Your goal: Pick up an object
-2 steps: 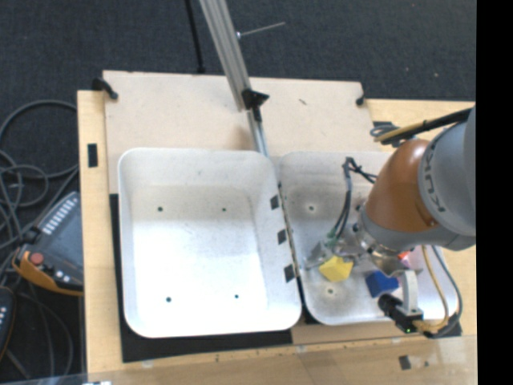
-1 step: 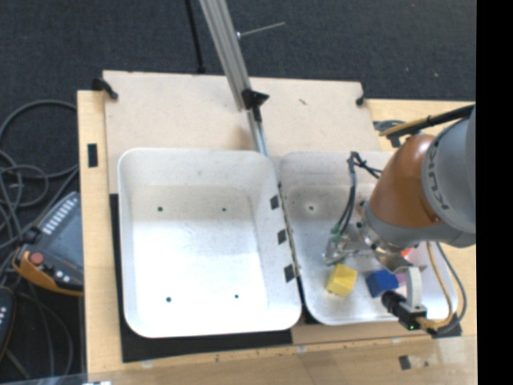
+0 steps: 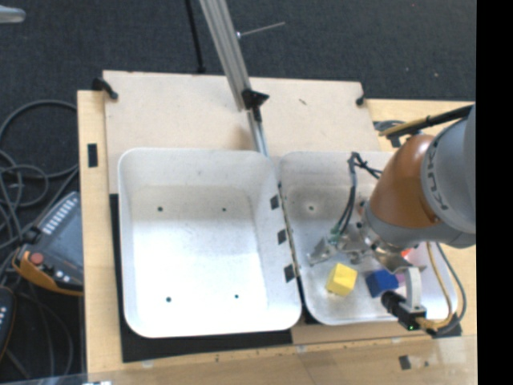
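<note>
The gripper (image 3: pixel 333 247) hangs low in the right bin (image 3: pixel 317 184), its metal fingers splayed toward the bin's middle; whether they are apart or together cannot be told; nothing shows between them; a yellow block (image 3: pixel 341 279) lies just beside and below them, a blue block (image 3: pixel 381 282) near its right; the arm (image 3: pixel 421 187) looms over that bin; the left bin (image 3: pixel 200 243) adjoins it.
</note>
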Tool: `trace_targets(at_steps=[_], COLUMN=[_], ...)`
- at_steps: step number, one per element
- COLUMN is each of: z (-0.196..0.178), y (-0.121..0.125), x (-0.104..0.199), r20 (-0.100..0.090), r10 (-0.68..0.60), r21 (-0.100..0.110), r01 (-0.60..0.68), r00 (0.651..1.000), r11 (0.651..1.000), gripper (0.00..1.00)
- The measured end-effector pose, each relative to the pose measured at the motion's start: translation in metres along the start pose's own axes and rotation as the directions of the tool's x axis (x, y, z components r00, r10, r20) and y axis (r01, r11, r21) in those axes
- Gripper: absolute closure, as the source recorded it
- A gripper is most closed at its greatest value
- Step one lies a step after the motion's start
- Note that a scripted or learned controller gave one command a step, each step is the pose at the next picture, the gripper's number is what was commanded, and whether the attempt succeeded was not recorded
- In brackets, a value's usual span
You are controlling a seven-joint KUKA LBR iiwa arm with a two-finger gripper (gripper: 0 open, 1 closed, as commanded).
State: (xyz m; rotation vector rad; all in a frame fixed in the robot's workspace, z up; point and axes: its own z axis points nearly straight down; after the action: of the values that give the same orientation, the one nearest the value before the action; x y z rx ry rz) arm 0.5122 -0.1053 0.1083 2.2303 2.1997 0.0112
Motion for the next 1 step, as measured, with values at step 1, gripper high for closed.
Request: trace_targets(at_steps=[1], z=[0.0101], y=[-0.0271], x=[-0.0032], r20=[0.001], r10=[-0.013], r21=[0.005], r01=[0.013], r00=[1.000], r11=[1.000], gripper=[0.00])
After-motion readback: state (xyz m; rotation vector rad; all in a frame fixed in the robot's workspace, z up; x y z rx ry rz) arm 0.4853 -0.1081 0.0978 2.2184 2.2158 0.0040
